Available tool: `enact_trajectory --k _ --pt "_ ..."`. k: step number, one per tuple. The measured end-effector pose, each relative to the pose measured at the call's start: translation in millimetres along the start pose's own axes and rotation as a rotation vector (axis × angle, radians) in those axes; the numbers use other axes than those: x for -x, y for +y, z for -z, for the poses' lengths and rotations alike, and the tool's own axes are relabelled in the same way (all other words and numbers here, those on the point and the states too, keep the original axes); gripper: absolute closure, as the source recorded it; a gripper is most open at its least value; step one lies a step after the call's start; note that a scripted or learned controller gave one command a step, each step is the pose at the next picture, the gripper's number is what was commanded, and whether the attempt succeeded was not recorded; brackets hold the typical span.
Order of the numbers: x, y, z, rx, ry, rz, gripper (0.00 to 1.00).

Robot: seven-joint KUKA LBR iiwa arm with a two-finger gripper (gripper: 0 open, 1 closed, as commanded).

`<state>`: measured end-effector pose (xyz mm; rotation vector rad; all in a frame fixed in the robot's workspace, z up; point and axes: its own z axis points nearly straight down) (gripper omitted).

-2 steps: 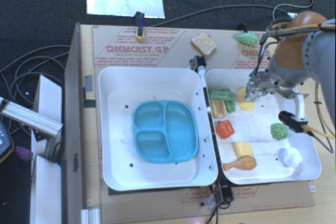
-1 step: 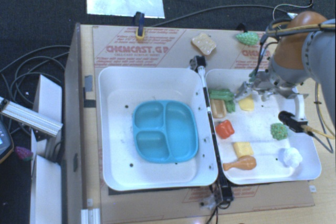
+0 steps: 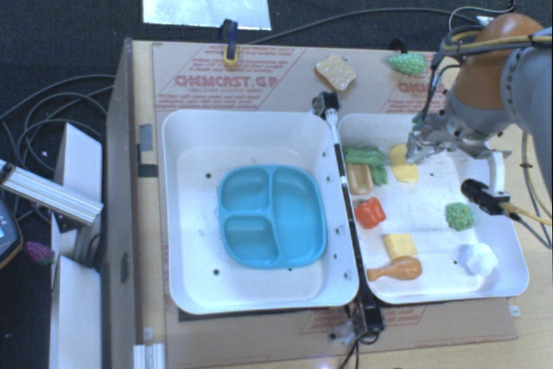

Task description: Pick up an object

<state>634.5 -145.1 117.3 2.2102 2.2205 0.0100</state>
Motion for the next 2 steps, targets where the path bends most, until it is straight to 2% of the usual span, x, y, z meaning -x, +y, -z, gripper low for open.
enact_trajectory --k 1,2 --pt "0.0 -0.1 -0.1 0.000 0.000 0.000 0.00" --pt "30.9 0.3 -32.6 -0.008 0.000 -0.004 0.00"
